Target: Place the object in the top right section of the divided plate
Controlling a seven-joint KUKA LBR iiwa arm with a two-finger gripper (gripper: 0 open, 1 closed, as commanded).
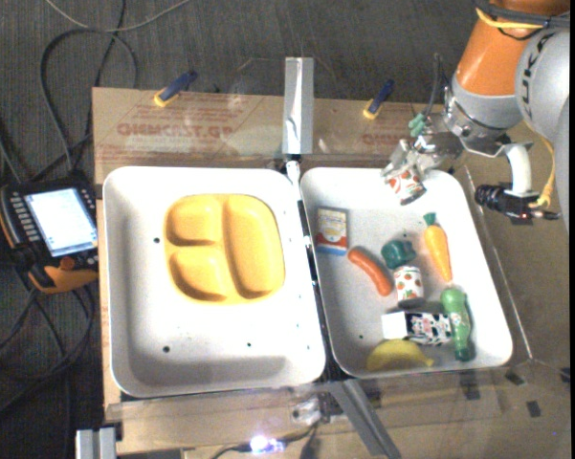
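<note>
A yellow plastic divided plate sits in the left white bin. Far right, above the right bin's far edge, the end effector pinches a small white can with red print. It hangs tilted; a shallow grip could drop it during the carry leftward.

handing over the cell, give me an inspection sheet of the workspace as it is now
surface: two white bins, left bin, right bin.
job's things: yellow divided plate in left bin; small can at the gripper, above right bin's far edge.
clutter: carrot, sausage, banana, green bottle, carton.
grippers: grasp unclear.
cables: black cables on the floor.
surroundings: handheld screen left of bench.
</note>
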